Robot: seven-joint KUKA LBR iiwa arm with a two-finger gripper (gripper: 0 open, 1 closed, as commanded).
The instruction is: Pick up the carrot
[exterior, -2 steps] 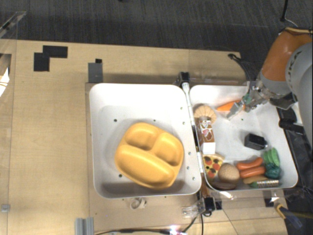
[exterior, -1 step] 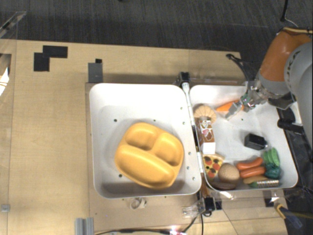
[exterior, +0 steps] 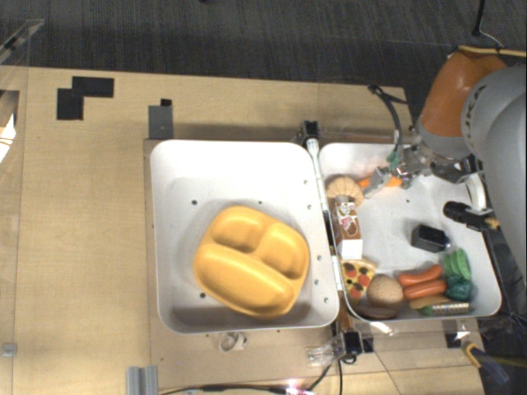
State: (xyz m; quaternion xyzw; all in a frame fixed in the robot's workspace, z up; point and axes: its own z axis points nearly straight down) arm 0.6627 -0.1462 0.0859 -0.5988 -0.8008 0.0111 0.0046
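Two shallow white bins sit side by side on the worktop (exterior: 82,245). The left bin (exterior: 177,179) holds one large yellow moulded shape (exterior: 251,257), like a pepper. The right bin (exterior: 387,237) holds everything else.

The gripper (exterior: 394,174) hangs over the far end of the right bin, at the end of the grey arm (exterior: 486,113) with its orange band. A small patch of orange (exterior: 396,182) shows right at the tip of the gripper. It may be part of the carrot, but I cannot tell whether it sits between the fingers or just beneath them, and I cannot tell whether the fingers are spread or pressed together.

The clearer carrot candidate lies at the near end of the right bin: one orange-red tapered piece (exterior: 422,281) with a green leafy end (exterior: 457,274) to its right. By that reading the carrot is not yet lifted, and the gripper is well apart from it, so the grasp is left to do.

Counted in the right bin: one bread roll (exterior: 344,188) at the far left, one wrapped bar (exterior: 349,220) nearer than it, one pizza slice (exterior: 357,275), one brown round item (exterior: 383,291), one black block (exterior: 430,238), and one thin greenish stick (exterior: 445,308) along the near wall.
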